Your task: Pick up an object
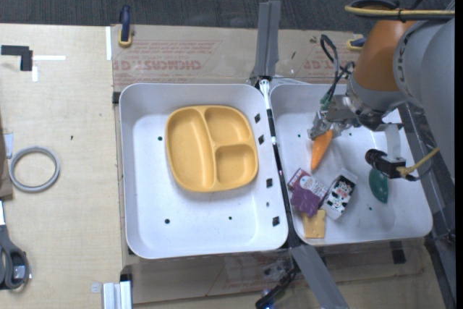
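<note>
Carrot: an orange carrot-shaped toy (320,149) lies in the right bin (412,228), near its upper left part, slanting with its pointed end down toward the purple packet. Its upper end sits right under the gripper.
Gripper: the gripper (325,125) hangs at the top of the carrot; its fingers seem to straddle the carrot's upper end, but how wide they stand cannot be told from this slant, nor whether they truly grip it.
Arm: the grey arm (427,61) with its orange band comes in from the right, above the right bin.
Right bin, other things: a purple packet (307,192), a small black-and-white carton (338,196) just beside it, a tan cracker-like piece (315,225) below the packet, and a dark green object (379,184) toward the right wall.
Left bin: the left bin (145,221) holds a yellow divided plate (211,148) with three compartments, lying flat near the middle.
Bench: a grey ring (32,168) rests on the wood well left of the bins; scissors (11,264) lie at the lower left edge.
</note>
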### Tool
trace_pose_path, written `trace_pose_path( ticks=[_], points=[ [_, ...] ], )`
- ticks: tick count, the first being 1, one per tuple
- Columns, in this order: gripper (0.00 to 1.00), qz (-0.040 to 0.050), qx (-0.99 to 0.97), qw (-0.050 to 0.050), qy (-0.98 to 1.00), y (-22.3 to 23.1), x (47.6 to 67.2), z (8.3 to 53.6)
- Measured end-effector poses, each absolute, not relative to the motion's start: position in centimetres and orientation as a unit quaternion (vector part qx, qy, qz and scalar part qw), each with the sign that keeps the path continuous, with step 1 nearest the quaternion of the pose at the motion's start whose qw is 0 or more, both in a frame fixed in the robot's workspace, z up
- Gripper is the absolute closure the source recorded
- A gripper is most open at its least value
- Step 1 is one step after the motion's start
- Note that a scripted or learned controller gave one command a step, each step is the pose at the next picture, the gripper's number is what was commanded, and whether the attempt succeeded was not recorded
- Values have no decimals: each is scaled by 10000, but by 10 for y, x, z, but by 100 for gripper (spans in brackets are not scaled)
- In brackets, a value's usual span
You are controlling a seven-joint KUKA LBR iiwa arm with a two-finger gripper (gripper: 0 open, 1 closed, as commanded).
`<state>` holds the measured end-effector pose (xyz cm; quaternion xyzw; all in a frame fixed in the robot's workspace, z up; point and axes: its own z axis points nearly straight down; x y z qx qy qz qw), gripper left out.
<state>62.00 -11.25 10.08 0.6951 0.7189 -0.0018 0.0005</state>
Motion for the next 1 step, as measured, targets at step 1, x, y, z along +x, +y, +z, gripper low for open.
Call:
trace_pose_path(
  ticks=[1],
  points=[
    [100,-13,7789,2,6271,-48,638,191]
  ],
)
